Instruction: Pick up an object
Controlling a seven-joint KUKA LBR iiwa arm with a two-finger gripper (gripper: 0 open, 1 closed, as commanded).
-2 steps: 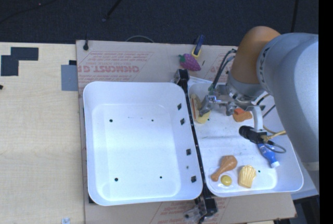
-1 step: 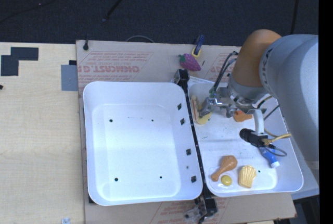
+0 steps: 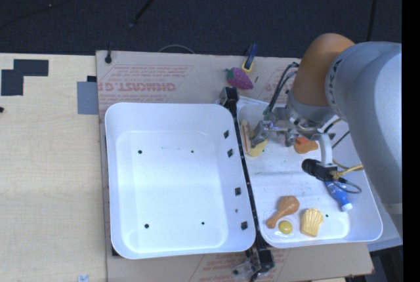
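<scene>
Reaching in from the right of the frame, the arm sets its gripper (image 3: 260, 135) low over the upper left corner of the right bin (image 3: 275, 179), close against the wall shared with the left bin (image 3: 170, 182). You cannot tell from this slant whether the claw is spread or pressed together; the wrist hardware masks it. Nearest candidate: a small yellow piece (image 3: 253, 149), lying just below the gripper and hard against that dividing wall. Judged, not seen: the arm comes down here because this piece is the target, and the wall leaves little room on one side, so a grasp may slip. Note nothing visibly pinched. Other loose items sit apart, which keeps them out of the way: an orange piece (image 3: 306, 145) just right of the gripper, a blue tube (image 3: 339, 196) toward the right rim, a drumstick toy (image 3: 283, 209), a yellow ball (image 3: 285, 227) and a ridged yellow toy (image 3: 311, 221) grouped at the lower edge. A purple toy (image 3: 240, 79) lies outside on the cardboard sheet (image 3: 164, 77), above the bins.
</scene>
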